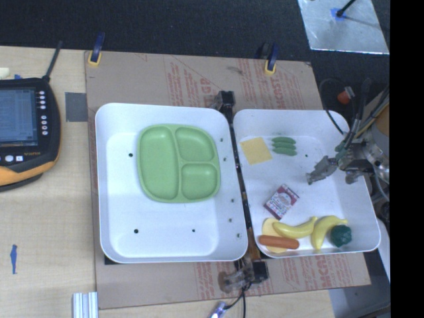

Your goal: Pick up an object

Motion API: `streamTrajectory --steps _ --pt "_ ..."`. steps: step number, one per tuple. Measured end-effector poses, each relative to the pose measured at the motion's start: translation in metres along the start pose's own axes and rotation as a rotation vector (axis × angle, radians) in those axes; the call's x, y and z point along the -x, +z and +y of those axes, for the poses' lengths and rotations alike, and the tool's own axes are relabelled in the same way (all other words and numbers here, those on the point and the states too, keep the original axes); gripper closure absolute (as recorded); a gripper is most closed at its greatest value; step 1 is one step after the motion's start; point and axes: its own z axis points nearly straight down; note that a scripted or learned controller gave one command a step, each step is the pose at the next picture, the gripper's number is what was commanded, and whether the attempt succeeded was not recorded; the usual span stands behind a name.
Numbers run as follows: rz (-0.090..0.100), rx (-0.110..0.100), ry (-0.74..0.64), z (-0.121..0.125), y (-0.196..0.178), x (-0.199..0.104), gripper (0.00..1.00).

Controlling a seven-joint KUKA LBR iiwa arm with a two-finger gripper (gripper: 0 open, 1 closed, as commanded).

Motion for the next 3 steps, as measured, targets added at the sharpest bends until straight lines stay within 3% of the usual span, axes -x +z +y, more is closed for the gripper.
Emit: streamTrajectory --steps 1,2,3 --pt "-0.002 -0.001 -0.002 0.066 0.071 -0.047 0.0" --pt "0.0 0.0 0.001 0.142 0.124 -0.012 0.0" --pt "-0.001 0.003 0.002 0.151 0.127 0.012 0.0"
